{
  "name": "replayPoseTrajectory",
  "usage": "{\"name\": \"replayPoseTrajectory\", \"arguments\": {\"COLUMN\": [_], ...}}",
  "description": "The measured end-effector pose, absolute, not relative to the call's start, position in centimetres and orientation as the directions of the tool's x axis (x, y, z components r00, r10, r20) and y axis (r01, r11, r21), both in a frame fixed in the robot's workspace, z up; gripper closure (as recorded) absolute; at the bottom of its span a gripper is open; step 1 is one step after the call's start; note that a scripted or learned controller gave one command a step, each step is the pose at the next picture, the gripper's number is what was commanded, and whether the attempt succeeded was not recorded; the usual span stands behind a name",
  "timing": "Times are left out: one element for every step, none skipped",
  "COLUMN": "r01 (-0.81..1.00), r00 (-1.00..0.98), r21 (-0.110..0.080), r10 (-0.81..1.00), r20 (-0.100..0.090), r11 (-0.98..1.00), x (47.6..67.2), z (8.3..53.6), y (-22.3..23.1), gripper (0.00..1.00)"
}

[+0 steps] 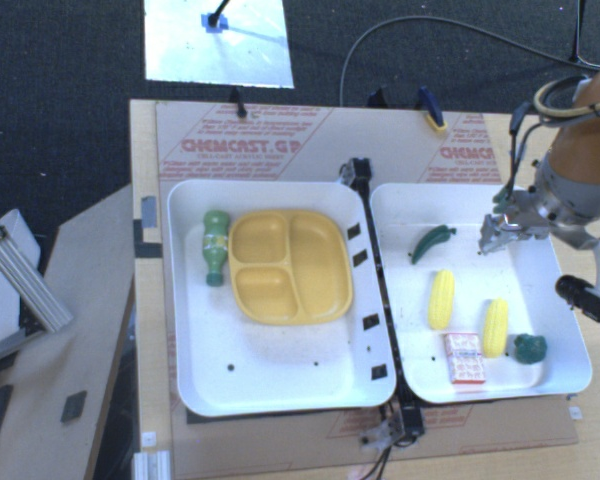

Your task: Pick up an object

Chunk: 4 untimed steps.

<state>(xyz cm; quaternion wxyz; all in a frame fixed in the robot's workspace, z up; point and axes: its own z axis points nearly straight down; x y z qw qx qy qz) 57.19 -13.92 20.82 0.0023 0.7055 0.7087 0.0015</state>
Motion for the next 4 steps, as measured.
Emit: {"name": "replayPoseTrajectory", "arguments": {"r01": [1.000, 1.000, 1.000, 1.000], "r00": [-0.010, -0.011, -0.010, -0.010], "r21": [0.002, 0.002, 0.002, 0.003], "r10": [1.000, 1.000, 1.000, 1.000], "r20": [0.002, 0.002, 0.001, 0.002], "r11": [0.010, 0.011, 0.010, 0.010], "x": [57.6, 58.6, 58.4, 58.6], "z": [20.5, 20.0, 21.1, 22.3], "y": [-7.8, -2.4, 2.9, 8.0], "gripper": [1.00, 1.00, 1.00, 1.00]}}
